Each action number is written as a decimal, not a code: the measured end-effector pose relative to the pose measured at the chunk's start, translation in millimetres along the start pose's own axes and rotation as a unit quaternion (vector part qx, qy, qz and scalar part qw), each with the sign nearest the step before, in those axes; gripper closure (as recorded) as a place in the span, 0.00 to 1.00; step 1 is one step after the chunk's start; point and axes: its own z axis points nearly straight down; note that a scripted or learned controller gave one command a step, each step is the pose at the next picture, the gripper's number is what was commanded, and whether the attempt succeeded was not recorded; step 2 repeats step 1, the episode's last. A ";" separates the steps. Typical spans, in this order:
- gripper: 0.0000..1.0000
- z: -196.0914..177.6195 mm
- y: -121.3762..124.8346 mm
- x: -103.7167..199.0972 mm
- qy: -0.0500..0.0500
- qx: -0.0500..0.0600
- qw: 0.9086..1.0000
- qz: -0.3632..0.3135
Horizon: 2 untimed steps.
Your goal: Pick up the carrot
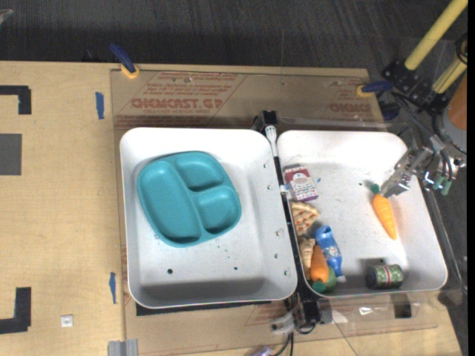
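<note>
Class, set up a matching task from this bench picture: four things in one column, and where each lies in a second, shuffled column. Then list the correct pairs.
Things:
1. carrot
2. teal divided plate
3. green can
4. blue bottle

Places:
A. in the left bin
B. near the front wall of the right bin, lying on its side
C. along the right bin's left wall, among a pile of small items
D. right half of the right bin, just below the gripper

Pairs: 1-D, 2-A, 3-B, 4-C
</note>
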 end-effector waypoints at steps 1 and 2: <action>0.00 1.3 0.4 0.8 0.001 0.000 1.000 0.000; 0.00 1.3 0.4 0.8 0.001 0.000 1.000 0.000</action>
